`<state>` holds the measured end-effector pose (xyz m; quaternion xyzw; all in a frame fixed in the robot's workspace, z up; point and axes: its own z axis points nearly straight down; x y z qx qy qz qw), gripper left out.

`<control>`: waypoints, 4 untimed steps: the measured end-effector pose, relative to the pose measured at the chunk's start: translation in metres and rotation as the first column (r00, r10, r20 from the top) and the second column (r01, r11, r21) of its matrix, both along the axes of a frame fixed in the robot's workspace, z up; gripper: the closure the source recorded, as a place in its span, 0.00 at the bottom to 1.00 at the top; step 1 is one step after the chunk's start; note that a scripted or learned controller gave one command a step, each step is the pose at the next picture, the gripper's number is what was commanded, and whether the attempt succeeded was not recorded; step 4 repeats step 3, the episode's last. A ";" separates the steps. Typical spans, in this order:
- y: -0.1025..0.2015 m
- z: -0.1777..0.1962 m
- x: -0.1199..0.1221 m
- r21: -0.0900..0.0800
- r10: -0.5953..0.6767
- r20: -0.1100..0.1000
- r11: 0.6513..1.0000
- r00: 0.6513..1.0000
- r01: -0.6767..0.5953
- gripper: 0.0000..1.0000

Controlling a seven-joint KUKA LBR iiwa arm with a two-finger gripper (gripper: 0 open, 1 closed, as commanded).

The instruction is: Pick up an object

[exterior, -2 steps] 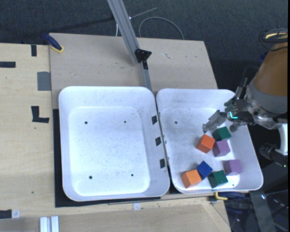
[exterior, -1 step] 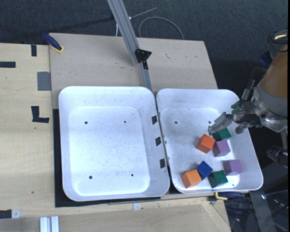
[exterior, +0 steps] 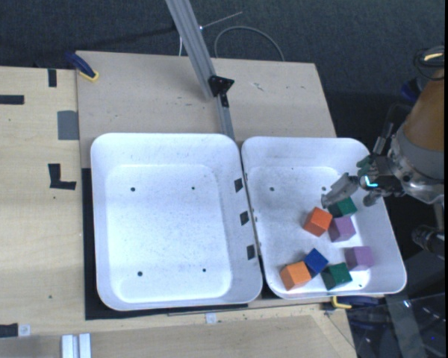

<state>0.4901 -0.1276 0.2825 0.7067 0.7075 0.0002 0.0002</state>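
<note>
The right bin holds several small blocks in its near right part. An orange block and a purple block lie side by side. Just above them sits a green block. My gripper hangs low over this green block, coming in from the right, and partly covers its top edge. Nearer the front lie a blue block, a second orange block, another green block and a second purple block.
The left bin stands beside the right one, with a raised rim between them. A slanted metal pole runs from the top of the view down to the bins' back edge. The wooden bench extends to the left.
</note>
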 end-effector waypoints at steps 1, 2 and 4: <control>0.000 0.000 0.000 0.000 0.000 0.000 1.000 1.000 0.000 0.00; 0.000 0.000 0.000 0.000 0.000 0.000 1.000 1.000 0.000 0.00; 0.000 0.000 0.000 0.000 0.000 0.000 1.000 1.000 0.000 0.00</control>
